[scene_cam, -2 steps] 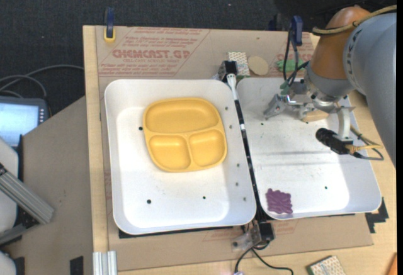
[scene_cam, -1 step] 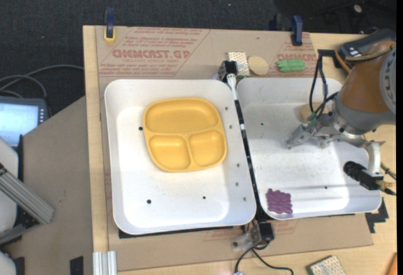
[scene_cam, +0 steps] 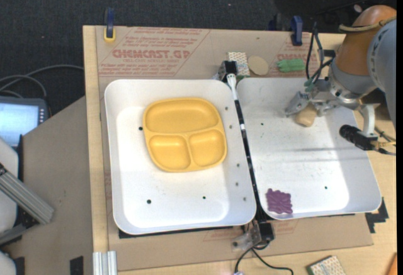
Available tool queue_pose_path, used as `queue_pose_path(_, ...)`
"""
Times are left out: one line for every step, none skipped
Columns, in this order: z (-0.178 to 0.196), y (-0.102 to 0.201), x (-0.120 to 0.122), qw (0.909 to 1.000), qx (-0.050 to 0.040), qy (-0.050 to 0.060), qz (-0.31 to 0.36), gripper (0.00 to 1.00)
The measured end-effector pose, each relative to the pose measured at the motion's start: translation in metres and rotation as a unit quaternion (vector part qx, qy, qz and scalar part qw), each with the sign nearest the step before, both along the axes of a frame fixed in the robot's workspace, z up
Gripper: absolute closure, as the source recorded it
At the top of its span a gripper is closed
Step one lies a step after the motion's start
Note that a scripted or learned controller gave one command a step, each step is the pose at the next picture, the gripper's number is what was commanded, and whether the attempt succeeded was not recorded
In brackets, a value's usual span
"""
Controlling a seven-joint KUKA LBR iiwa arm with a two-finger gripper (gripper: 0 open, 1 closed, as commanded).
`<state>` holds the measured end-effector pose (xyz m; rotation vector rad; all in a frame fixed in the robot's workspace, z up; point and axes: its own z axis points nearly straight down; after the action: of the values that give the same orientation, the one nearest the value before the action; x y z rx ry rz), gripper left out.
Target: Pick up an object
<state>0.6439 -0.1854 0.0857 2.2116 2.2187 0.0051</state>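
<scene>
Brown worktop, right bin (scene_cam: 352,198): hand (scene_cam: 306,108), grip unclear, over tan block (scene_cam: 306,117); next, close and lift.

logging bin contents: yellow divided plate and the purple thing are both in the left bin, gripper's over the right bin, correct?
Not quite. The camera view shows the purple thing in the right bin, near its front left corner. The yellow divided plate is in the left bin, and the gripper is over the right bin.

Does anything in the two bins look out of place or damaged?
Nothing looks damaged or spilled. The yellow plate lies flat in the left bin. In the right bin, a purple object sits near the front edge, and a tan piece lies beside the gripper.
</scene>
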Motion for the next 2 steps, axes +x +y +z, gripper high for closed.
queue_pose_path(0.010, 0.001, -0.003, 1.0000, 0.0006, 0.002, -0.001, 1.00)
queue_pose_path(-0.001, 0.060, -0.016, 1.0000, 0.0021, 0.005, -0.001, 1.00)
